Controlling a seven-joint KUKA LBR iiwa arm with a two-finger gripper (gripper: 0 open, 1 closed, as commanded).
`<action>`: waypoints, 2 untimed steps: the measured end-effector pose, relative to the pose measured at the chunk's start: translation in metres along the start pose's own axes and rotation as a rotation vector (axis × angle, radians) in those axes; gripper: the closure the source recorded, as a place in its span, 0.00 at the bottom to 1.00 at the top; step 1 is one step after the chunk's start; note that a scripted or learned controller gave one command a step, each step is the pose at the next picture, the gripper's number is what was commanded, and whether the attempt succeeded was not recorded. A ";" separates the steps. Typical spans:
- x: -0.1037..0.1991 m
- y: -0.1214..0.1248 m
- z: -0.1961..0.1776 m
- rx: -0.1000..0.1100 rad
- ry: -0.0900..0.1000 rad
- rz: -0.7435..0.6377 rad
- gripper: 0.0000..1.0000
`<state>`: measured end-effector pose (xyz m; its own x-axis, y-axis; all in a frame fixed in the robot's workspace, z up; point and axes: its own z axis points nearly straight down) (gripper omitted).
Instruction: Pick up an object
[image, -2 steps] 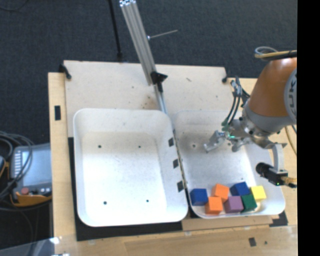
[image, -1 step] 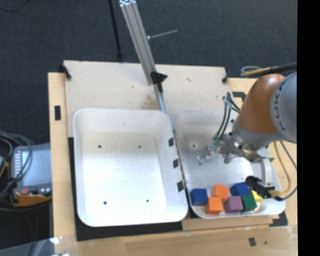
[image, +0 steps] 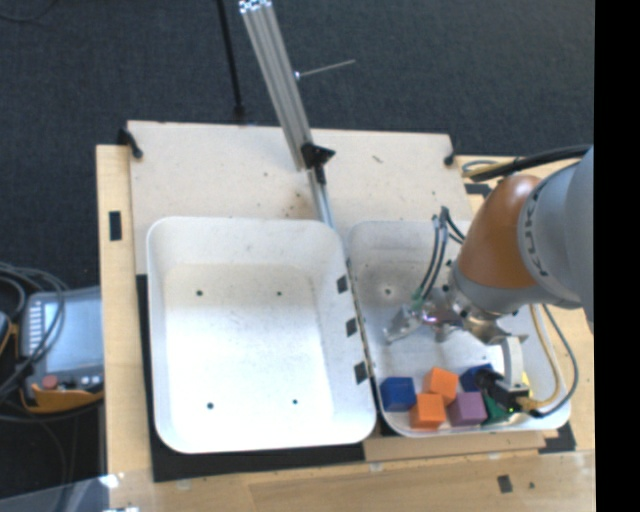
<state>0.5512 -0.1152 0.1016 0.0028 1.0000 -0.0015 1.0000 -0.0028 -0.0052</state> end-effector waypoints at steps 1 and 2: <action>0.000 0.003 -0.014 -0.010 0.002 0.008 1.00; -0.001 0.000 -0.058 -0.011 0.001 0.005 1.00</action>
<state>0.5516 -0.1165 0.1594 0.0081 1.0000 -0.0005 1.0000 -0.0081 0.0057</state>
